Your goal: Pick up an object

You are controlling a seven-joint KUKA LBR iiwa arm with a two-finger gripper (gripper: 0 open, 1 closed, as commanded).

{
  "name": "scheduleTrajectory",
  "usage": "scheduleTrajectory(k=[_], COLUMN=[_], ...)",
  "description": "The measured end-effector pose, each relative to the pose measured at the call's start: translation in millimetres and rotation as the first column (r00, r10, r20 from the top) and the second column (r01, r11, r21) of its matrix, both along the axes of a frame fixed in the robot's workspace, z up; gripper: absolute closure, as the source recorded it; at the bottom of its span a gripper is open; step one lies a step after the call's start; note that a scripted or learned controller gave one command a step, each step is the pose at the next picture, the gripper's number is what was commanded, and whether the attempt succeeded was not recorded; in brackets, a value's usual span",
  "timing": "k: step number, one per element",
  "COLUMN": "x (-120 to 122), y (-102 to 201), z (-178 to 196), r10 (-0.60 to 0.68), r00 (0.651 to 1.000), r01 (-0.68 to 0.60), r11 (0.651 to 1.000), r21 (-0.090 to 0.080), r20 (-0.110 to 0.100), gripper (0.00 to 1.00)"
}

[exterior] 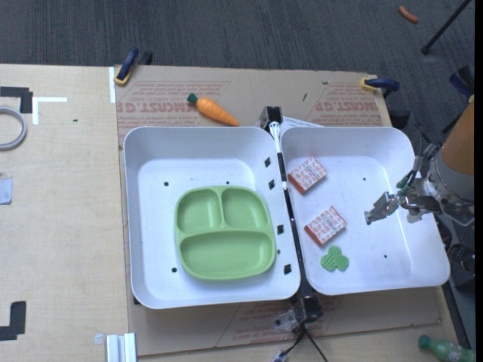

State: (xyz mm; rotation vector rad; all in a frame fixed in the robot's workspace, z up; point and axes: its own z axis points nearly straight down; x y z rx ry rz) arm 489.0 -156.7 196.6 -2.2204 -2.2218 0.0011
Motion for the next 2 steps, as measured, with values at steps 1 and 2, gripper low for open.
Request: scheduleTrajectory(k=[1,2], x=[29.4,31.3], y=[63.5,62.3], z=[-101.9,-90.7], r10=[0.114,0.111], r00=[0.993,0.994], r01=[-0.114,-0.111], r11=[0.993,0.994], r21=[0.001,-0.003], r20=[0.005,0.011], gripper=[0.00,1.00])
